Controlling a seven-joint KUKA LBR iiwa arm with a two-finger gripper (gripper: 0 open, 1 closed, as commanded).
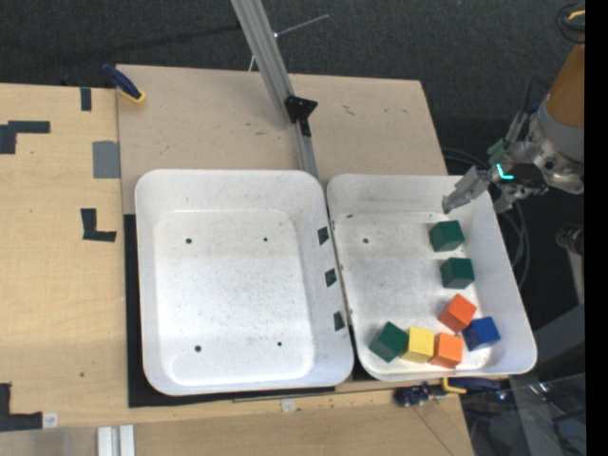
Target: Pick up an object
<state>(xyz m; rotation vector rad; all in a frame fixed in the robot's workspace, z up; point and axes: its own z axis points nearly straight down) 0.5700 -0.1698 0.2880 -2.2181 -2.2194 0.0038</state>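
Observation:
Several small blocks lie in the right bin (380,255). A dark green block (446,235) sits near its far right side, with a second green block (457,272) just in front of it. Along the near right corner are an orange block (460,312), a blue block (483,332), another orange block (447,349), a yellow block (420,342) and a green block (389,341). My gripper (484,196) hangs over the bin's far right rim, just beyond the first green block. It is open, with nothing between its fingers.
The left bin (228,283) stands beside the right one. A slanted metal bar (271,55) runs from the top down to the gap between the bins. A blue and yellow tool (123,82) lies on the bench at the far left.

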